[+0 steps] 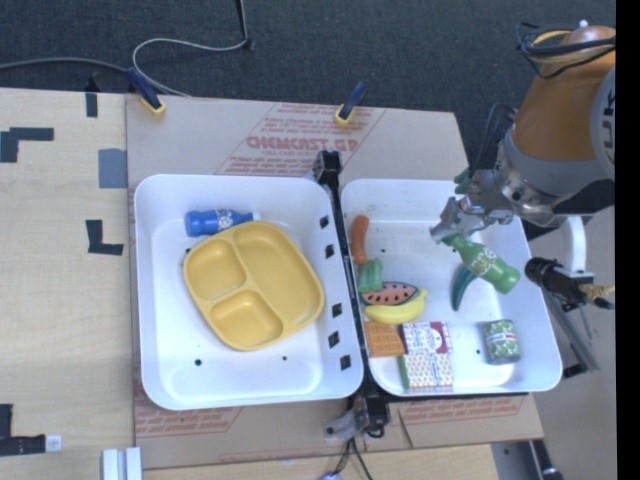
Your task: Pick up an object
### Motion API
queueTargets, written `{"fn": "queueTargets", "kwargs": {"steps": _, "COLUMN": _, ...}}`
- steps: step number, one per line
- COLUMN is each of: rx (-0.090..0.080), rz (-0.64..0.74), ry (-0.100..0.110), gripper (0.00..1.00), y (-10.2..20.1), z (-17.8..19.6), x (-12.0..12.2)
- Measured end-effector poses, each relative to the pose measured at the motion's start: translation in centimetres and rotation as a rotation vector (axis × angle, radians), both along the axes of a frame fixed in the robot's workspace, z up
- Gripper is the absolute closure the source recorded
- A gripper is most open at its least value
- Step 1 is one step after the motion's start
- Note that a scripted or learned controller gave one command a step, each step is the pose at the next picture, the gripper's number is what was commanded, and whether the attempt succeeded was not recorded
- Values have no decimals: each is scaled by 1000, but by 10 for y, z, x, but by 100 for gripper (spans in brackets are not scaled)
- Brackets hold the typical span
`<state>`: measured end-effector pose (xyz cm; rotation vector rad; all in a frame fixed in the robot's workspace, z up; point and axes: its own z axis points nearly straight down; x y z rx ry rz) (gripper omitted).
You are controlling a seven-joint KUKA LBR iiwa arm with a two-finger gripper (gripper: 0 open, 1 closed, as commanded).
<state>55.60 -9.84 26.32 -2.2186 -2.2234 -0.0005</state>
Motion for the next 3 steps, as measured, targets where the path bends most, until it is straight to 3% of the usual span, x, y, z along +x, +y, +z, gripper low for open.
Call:
{"fn": "queueTargets", "kwargs": {"steps": 1, "rx": 0, "rz": 0, "ry": 0, "gripper": 100, "y": 3, "z": 1, "x": 6}}
{"fn": "queueTargets", "kwargs": {"steps": 2, "rx": -2, "rz": -2, "ry": 1, "gripper": 100, "y": -36, "z": -7, "x": 25}}
{"fn": "queueTargets", "kwargs": {"steps": 3, "rx": -1, "rz": 0, "ry": 0, "gripper": 100, "y": 36, "z": -1, "x": -14}}
